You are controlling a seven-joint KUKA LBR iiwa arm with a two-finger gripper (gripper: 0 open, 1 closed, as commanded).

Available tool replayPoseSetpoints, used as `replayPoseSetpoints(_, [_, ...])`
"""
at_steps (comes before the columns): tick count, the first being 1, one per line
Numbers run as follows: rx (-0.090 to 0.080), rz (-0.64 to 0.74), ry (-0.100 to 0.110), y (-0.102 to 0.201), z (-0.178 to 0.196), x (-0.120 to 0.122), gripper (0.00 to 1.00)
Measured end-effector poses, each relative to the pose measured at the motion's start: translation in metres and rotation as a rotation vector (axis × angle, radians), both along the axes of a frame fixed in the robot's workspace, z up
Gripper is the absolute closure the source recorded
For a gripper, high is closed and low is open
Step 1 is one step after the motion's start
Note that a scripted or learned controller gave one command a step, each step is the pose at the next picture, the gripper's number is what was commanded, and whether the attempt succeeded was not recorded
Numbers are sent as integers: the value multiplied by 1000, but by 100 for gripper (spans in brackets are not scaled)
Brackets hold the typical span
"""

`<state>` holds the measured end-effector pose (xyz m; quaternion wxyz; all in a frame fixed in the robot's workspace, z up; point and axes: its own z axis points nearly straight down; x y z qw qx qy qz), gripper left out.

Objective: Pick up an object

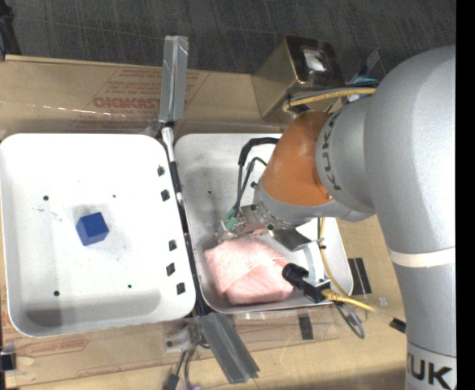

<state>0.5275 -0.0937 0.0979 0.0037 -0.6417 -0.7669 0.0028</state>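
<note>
Arm [384,153], smooth grey metal with a glossy orange band, reaches over the right bin [213,161] on the desk [75,88], a brown cardboard-covered top. Both bins are shallow white plastic with rounded corners. Pink cloth [246,270], soft and crumpled, lies in the right bin's near part, long axis running left to right. Small blue cube [93,227] sits in the left bin [26,185]. The claw [241,222] is low beside the cloth's far edge; I cannot tell its state
</note>
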Motion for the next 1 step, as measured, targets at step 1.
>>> replayPoseSetpoints(1, [-1,-89,-6,21,93,74,100])
